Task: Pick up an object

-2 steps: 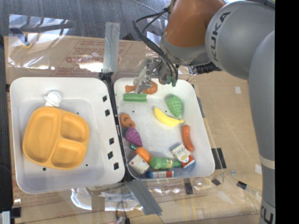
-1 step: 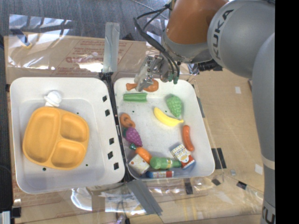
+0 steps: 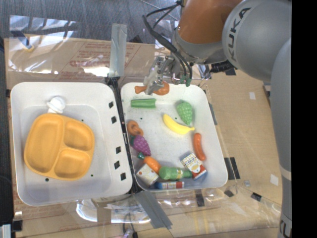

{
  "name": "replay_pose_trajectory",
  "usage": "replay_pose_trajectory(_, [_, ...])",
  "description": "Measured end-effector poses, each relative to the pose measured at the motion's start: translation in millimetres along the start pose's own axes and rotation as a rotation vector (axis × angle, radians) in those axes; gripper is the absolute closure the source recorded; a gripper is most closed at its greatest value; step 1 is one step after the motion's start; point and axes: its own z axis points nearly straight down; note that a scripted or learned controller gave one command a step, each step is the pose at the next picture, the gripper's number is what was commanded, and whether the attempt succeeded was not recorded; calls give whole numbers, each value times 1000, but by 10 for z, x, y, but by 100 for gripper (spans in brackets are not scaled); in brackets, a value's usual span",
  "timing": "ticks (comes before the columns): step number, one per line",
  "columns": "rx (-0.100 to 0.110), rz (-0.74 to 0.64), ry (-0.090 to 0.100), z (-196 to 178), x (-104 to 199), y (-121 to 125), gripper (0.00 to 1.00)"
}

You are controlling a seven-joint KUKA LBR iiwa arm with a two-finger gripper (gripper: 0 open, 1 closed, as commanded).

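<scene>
My gripper [image 3: 157, 82] hangs over the back left corner of the right bin [image 3: 214, 133]. It is shut on an orange-brown toy [image 3: 159, 89], which sits between the fingertips at the bin's back rim. Loose in the same bin lie a green pepper-like stick [image 3: 143, 103], a green bumpy fruit [image 3: 185, 111], a yellow banana [image 3: 177, 125], a brown doughnut-like piece [image 3: 134, 128], purple grapes [image 3: 141, 145], a red sausage [image 3: 198, 147] and a carrot [image 3: 152, 163].
Small cartons [image 3: 192, 163] and a green bottle [image 3: 174, 173] crowd the right bin's front edge. The left bin [image 3: 20, 182] holds a yellow divided plate [image 3: 58, 146] and a small white object [image 3: 56, 104]. Grey tape [image 3: 118, 48] runs up behind the bins.
</scene>
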Motion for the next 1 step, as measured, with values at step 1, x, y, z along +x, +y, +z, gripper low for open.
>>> replay_pose_trajectory(1, [0, -5, -4, -110, -10, 10, 100])
